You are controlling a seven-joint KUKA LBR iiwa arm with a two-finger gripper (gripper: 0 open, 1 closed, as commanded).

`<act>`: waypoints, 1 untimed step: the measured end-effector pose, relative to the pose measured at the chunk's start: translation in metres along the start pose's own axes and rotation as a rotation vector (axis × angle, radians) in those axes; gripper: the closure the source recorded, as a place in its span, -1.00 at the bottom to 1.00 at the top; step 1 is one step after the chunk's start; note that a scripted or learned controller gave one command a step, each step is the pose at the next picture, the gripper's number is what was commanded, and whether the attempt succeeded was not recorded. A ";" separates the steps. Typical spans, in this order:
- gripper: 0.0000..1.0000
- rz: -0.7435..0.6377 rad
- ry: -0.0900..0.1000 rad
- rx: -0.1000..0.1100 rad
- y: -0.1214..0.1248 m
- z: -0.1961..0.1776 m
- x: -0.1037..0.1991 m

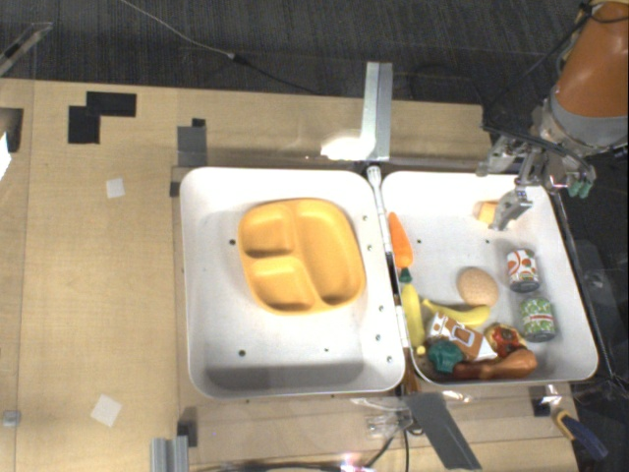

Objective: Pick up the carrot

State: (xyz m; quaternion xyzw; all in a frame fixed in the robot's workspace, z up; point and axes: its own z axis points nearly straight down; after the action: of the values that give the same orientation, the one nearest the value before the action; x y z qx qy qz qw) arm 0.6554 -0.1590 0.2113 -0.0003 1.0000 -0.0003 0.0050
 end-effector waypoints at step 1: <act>-1.00 0.109 0.004 -0.003 0.070 0.118 0.016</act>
State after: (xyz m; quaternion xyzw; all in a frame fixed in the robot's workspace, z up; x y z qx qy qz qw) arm 0.6407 -0.0893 0.0929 0.0543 0.9985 0.0015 0.0032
